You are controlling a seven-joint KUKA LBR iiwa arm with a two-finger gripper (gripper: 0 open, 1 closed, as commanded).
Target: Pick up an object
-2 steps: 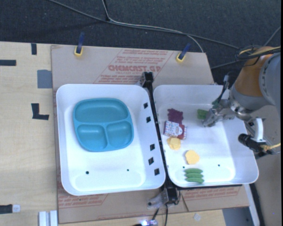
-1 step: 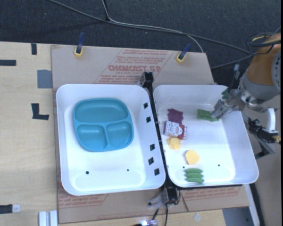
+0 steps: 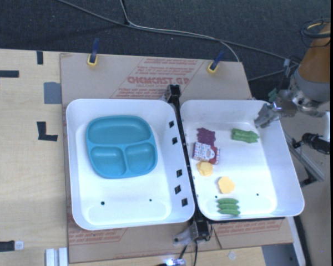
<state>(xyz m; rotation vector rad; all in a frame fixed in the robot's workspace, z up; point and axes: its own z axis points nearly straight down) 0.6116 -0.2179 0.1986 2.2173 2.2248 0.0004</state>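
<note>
L bin (image 3: 77, 148) w/ blue tray (image 3: 122, 147); R bin (image 3: 277, 165) w/ toy food (image 3: 245, 136).

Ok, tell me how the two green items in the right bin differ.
The upper green piece lies near the bin's far right side, close to the gripper; the lower green piece sits at the near edge, far from it. The upper one is a lighter green; the lower one looks darker and shows lengthwise ridges, like pods side by side. Both are small, elongated, lying flat and roughly crosswise in the right bin.
</note>
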